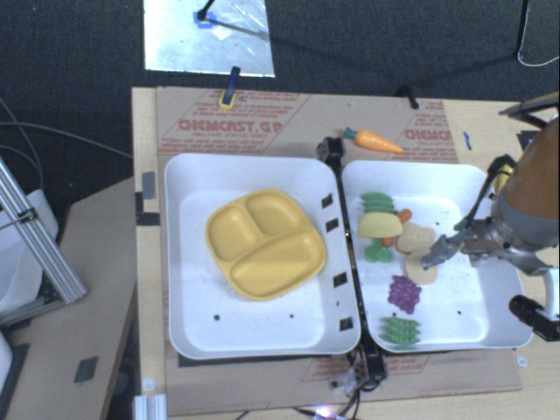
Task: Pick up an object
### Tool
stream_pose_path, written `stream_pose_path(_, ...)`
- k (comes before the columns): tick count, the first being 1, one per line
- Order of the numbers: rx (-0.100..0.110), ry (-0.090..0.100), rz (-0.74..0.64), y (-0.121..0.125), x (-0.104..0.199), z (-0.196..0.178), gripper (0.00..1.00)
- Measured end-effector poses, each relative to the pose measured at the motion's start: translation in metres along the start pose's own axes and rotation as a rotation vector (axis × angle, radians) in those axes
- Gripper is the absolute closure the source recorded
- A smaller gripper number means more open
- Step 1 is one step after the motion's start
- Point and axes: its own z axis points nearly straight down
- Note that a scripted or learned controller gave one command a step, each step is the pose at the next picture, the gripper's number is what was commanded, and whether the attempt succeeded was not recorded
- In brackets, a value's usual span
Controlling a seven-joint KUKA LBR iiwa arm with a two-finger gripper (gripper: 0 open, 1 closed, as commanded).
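We cannot tell how the gripper (435,256) stands; it hovers over the right bin (464,322), its tip above a tan slice (421,272). Just beside lie purple grapes (403,293), a yellow piece (380,226) and greens (378,202). We note a yellow divided plate (265,242) in the left bin (197,322) and a carrot (376,141) on the bench behind.

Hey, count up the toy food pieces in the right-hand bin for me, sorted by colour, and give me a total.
Green: 3
Yellow: 1
Tan: 2
Purple: 1
Orange-red: 1
Total: 8
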Motion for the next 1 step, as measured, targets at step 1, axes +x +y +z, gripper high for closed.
stream_pose_path(1,-0.009,-0.003,-0.001,0.0249,-0.0513,-0.0365,0.0)
